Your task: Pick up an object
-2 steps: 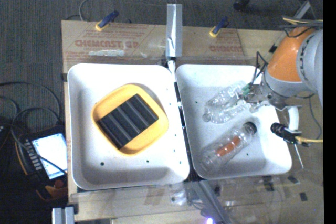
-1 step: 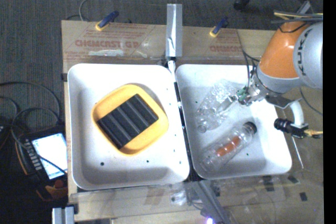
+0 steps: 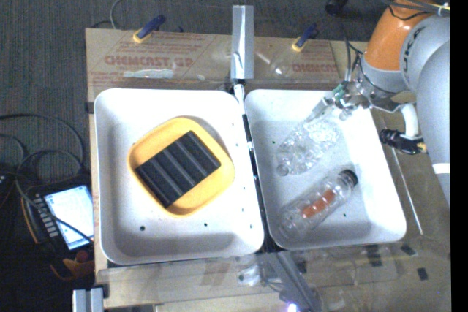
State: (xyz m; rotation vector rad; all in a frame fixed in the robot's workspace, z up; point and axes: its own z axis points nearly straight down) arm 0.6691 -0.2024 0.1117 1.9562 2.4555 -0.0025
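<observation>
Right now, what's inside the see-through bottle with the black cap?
The clear bottle lying in the right bin has something orange inside, around its middle. What that is can't be told through the plastic.

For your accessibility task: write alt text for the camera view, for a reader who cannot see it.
A grey robot arm reaches from the right over two white bins. The right bin holds a crumpled clear bottle and another clear bottle; the left bin holds a yellow tray with a black insert.
</observation>
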